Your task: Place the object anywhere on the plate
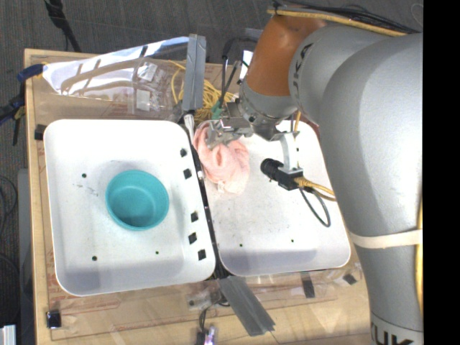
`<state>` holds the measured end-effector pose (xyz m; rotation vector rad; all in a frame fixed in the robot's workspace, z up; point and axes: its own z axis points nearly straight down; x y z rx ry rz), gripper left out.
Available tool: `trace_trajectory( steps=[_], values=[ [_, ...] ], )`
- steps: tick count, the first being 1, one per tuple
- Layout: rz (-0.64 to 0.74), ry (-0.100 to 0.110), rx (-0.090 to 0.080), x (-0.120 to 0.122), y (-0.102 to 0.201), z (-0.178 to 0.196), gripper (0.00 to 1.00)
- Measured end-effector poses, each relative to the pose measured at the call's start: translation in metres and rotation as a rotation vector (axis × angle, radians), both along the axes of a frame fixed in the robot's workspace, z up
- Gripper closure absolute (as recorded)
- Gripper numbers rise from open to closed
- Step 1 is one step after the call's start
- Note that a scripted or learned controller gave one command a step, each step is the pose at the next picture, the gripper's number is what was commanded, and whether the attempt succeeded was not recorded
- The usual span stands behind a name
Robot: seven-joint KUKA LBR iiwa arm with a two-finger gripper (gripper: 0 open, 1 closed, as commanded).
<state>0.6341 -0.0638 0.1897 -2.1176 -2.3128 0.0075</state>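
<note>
Reaching in from the right with the gripper (228,129), low over the far-left corner of the right bin (287,254) and right at the upper edge of the pink crumpled object (226,164). Cannot tell whether spread, pressed together or pinching the pink stuff, with wrist and folds in the way.

Nearest, at the front edge of the wooden bench (129,315), a slanted grey strip (244,309) below the gap between the two bins. Next, the left bin (68,264), with a row of small black clips (192,218) down its right wall. Sitting near the middle of that bin, upright, the teal plate (138,198), deep like a bowl, with nothing in it. Farther back and across the dividing wall, the pink crumpled object lying on the right bin's floor, just beside that wall and well apart from the plate. Farthest, behind both bins, a clear plastic sheet (108,74), a grey upright bar (195,70) and a tangle of yellow cord (207,95).
</note>
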Motion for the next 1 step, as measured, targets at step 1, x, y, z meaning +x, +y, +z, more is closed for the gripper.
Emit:
trace_trajectory(
  steps=[1],
  values=[
    [0.182, -0.002, 0.000, -0.0469, 0.0768, 0.0375, 1.00]
  ],
)
